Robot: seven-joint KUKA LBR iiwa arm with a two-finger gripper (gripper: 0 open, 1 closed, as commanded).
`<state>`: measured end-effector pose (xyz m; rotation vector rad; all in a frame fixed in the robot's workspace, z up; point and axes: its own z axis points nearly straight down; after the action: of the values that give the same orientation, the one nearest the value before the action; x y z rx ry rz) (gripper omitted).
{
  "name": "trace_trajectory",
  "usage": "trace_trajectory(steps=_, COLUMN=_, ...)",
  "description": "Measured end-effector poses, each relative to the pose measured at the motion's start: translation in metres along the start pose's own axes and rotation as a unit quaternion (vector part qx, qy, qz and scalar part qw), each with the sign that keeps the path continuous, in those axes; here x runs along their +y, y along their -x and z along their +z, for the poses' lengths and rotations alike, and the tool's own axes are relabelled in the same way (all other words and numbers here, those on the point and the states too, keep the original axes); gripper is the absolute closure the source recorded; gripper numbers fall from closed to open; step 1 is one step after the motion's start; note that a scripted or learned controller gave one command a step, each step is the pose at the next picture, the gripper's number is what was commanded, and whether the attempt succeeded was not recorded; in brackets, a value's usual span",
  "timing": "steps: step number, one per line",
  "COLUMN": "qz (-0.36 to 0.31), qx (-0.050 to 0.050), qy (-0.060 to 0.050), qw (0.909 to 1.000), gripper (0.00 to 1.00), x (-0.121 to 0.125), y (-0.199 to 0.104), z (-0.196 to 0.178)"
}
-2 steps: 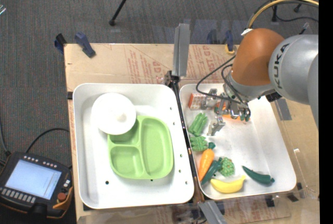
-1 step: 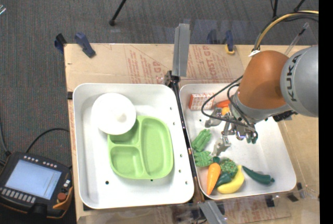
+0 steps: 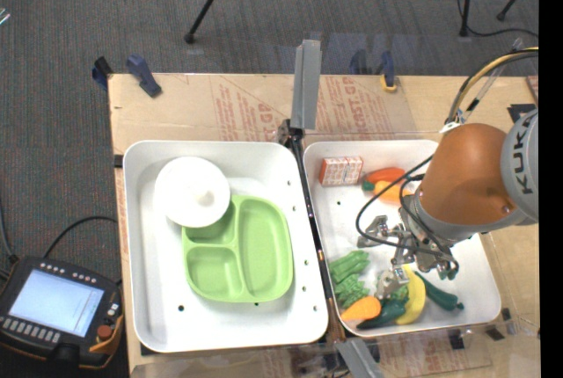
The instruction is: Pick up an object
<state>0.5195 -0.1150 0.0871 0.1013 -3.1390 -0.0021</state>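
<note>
Zero objects lifted yet: gripper (image 3: pixel 398 272) low in the right bin (image 3: pixel 489 279), jaw state can't tell, hovering just above the banana (image 3: pixel 415 297) and green toys (image 3: pixel 349 272), so grasp and lift remain.

The grey arm (image 3: pixel 528 161) reads "KUKA"; red print on the cardboard (image 3: pixel 246 108) is illegible.

My arm (image 3: pixel 493 178): grey KUKA with an orange wrist band.
I see a rounded orange section (image 3: pixel 466 174) beside a grey shell marked "KUKA" in dark letters, black and pale cables (image 3: pixel 479 82) looping above it, and a metal gripper (image 3: pixel 406 255) with thin dark wires.
</note>
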Motion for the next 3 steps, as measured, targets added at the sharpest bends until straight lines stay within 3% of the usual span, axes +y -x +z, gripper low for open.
trace_trajectory(steps=1, qz=0.025, qx=-0.002, qy=0.0, qw=0.9997, gripper=0.0, x=-0.007, y=0.11, z=-0.001)
trace_trajectory(steps=2, qz=0.08, qx=-0.001, qy=0.0, qw=0.9968, gripper=0.0, x=-0.007, y=0.041, z=0.0)
trace_trajectory(steps=3, qz=0.103, qx=0.002, qy=0.001, qw=0.9947, gripper=0.0, x=0.033, y=-0.031, z=0.001)
